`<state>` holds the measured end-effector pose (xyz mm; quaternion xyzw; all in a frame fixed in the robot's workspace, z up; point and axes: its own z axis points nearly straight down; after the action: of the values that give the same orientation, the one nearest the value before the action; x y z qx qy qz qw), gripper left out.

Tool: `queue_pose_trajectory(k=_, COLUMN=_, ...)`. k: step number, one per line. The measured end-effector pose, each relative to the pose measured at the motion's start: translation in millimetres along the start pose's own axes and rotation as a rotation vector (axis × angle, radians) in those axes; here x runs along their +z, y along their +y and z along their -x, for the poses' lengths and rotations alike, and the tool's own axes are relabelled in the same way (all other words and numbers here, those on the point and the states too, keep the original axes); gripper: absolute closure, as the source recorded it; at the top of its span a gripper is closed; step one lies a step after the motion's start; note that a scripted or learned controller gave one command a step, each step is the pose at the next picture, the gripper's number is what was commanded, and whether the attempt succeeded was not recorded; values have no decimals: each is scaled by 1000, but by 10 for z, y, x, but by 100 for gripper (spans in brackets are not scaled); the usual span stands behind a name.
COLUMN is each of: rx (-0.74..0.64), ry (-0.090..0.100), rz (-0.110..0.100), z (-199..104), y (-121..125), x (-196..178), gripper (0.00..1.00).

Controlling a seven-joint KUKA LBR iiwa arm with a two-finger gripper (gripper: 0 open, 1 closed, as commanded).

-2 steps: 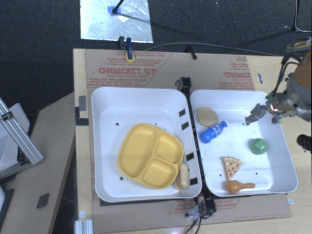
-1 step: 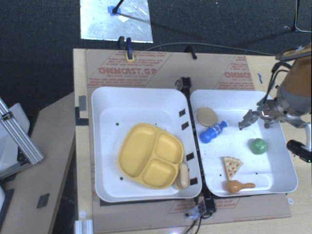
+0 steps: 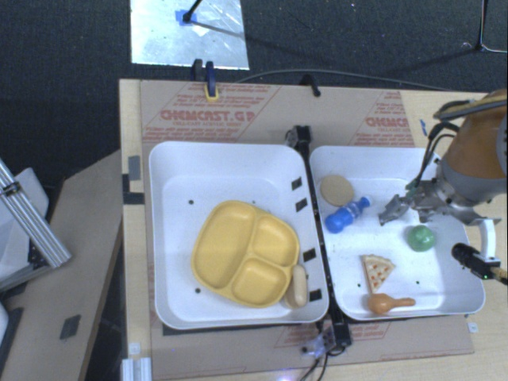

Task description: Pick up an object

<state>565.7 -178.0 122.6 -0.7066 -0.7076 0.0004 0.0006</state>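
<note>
Bench bins: gripper is hovering in the right bin, jaws spread, holding nothing, between blue bottle and green ball. Approach step; next needs lowering over one.

So the arm comes in from the right edge of the camera view, grey body with that orange band sitting just above the wrist. It's bent down low, wrist angled toward the left. The gripper sticks out leftward off the wrist, grey metal, tip pointing down and left. Can't really make out how it's set from this angle, it's too small and blurry.
</note>
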Motion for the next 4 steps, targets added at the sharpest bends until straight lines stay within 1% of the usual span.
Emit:
queue_pose_trajectory(k=1, rx=-1, ry=-2, rz=5, z=3, y=14, x=-136, gripper=100)
queue_pose_trajectory(k=2, rx=-2, ry=-3, rz=8, z=93, y=89, x=-663, gripper=100)
queue_pose_trajectory(k=3, rx=-3, ry=-3, rz=9, z=86, y=10, x=-1171, gripper=100)
queue_pose_trajectory(k=4, rx=-4, ry=-3, rz=9, z=90, y=25, x=-1715, gripper=100)
